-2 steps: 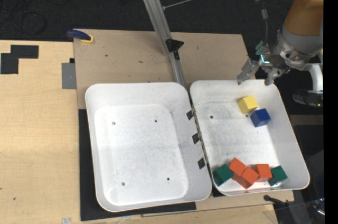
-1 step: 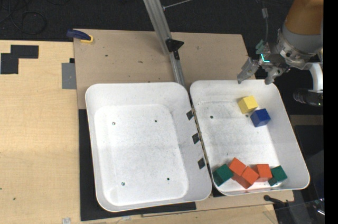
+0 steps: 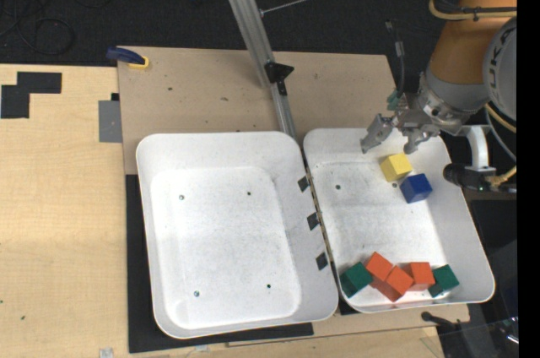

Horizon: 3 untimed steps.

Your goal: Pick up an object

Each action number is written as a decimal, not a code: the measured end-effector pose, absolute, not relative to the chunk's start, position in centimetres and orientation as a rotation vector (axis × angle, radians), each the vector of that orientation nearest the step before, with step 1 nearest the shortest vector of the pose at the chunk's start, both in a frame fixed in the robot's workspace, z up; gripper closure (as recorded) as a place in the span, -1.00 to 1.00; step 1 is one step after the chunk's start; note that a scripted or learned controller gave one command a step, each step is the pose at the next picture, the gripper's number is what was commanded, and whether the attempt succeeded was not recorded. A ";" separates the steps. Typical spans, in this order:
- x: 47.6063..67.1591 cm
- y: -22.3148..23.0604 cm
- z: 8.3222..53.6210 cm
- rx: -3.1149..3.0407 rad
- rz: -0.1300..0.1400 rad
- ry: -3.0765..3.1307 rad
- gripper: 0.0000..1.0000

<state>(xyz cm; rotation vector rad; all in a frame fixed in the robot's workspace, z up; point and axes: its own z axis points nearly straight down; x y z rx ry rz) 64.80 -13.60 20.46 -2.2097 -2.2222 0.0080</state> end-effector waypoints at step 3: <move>64.6 -13.7 10.0 -2.224 0.002 -2.215 1.00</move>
